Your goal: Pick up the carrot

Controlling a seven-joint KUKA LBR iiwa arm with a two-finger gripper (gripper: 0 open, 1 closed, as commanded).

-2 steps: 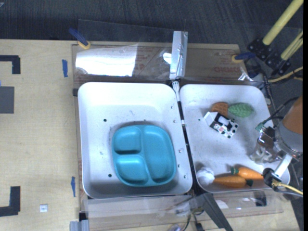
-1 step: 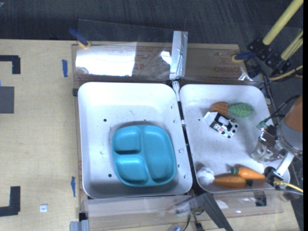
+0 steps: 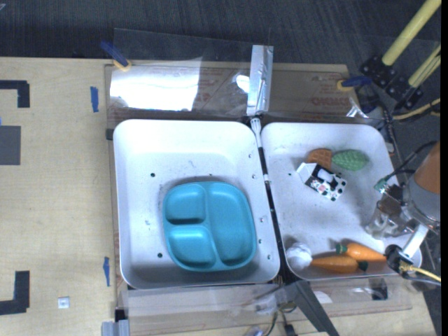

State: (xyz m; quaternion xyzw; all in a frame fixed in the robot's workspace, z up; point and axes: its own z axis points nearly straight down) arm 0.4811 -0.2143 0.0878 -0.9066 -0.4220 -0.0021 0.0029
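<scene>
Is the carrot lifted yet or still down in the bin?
Down. The carrot lies flat on the floor of the right bin near its front wall, beside a second orange piece. The end effector is above it.

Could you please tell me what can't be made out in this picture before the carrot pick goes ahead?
- Gripper, camera view: glare and blur at the right bin's edge leave its fingers unreadable.
- Arm: cut off by the frame's right side.
- Carrot: lies touching a second orange piece; where one ends is unclear.
- Small black-and-white item: markings too small to identify.
- Brown piece beside the green leaf: too blurred to name.
</scene>
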